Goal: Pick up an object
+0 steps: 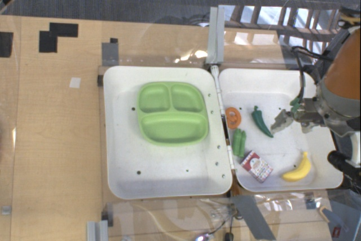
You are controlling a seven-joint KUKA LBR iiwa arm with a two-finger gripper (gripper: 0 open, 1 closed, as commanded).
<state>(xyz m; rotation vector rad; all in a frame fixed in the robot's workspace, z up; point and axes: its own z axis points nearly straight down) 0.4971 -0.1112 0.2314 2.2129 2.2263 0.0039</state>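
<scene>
- Bench [51, 138]: a pale wood surface that bears two shallow white bins side by side.
- Left bin [121, 166]: it holds a light-green divided plate [172, 113] with three compartments, set near the bin's middle.
- Right bin [265, 84]: it holds all the small graspable objects, and the arm works over it.
- Arm [344, 73]: it enters from the right of the view, with its orange band above the wrist, and carries the gripper [282, 121] low over the right half of the right bin.
- Gripper: its two fingers appear slightly spread, with nothing between them; it is empty.
- Banana [299, 169]: yellow, and lies near the bin's front right corner, below and a little to the right of the fingertips, well apart from them.
- Dark green pepper [261, 120]: the nearest object, and so the likely target. It lies just to the left of the fingertips, with its long axis running from upper left to lower right and its lower tip close to the fingers.
- Red and white packet [256, 166]: it lies near the bin's front edge, to the left of the banana.
- Light green vegetable [239, 141]: it lies upright in the view, near the bin's left wall.
- Orange ring-shaped object [232, 117]: it lies just above the light green vegetable, beside the left wall.
- Judgement: a short move to the left and down would put the fingers across the pepper's slanted body.
</scene>
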